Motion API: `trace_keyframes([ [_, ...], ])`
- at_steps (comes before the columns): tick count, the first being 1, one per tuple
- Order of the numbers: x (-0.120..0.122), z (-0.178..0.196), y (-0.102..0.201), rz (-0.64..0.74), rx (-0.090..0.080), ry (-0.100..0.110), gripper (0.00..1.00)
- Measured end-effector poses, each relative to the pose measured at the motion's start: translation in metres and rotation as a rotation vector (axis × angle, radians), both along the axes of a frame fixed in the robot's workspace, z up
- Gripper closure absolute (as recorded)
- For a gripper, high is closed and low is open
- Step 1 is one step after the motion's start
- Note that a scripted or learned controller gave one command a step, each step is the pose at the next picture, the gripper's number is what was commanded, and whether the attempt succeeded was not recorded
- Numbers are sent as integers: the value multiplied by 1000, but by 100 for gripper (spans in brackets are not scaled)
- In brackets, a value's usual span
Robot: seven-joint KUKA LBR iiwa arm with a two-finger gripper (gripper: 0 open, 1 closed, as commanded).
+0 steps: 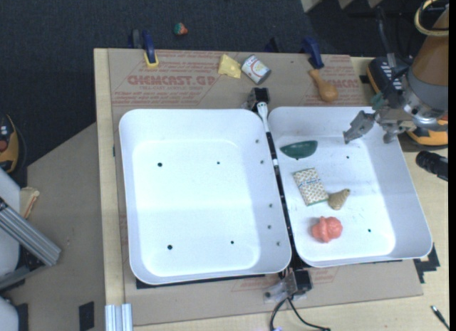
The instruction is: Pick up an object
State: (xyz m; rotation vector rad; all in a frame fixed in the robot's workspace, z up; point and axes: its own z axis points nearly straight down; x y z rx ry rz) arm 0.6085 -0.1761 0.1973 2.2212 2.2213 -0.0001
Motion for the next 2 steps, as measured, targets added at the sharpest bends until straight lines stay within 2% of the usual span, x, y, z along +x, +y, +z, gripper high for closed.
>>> trace_keyframes([
  [1,39,-15,90,10,2,-4,0],
  [2,10,-119,81,-2,2,9,0],
])
